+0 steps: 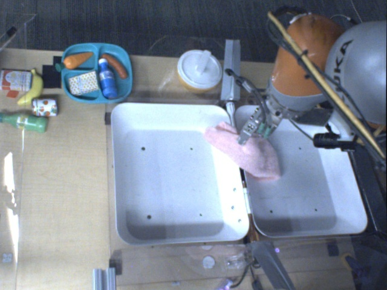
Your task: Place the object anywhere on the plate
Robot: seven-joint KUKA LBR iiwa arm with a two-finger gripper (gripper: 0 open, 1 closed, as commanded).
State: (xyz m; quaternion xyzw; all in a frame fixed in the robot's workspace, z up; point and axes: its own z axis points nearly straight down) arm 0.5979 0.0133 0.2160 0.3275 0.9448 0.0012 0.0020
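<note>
The gripper [253, 129] sits a little right of the middle of the picture, and its fingers are pinching the top edge of a pink cloth [245, 151]. The cloth (soft and floppy) hangs across the wall between the left bin [175, 222] and the right bin [314, 210]. A blue plate [124, 71] waits at the upper left.

From my wrist, at 10 o'clock sits a blue divided tray [124, 83] holding a carrot [79, 59], a hot dog [117, 67] and a blue bottle [107, 80]. Farther at 9: a banana [33, 87], a can [44, 107], a green bottle [24, 122]. A lidded cup [199, 69] stands at 11.
</note>
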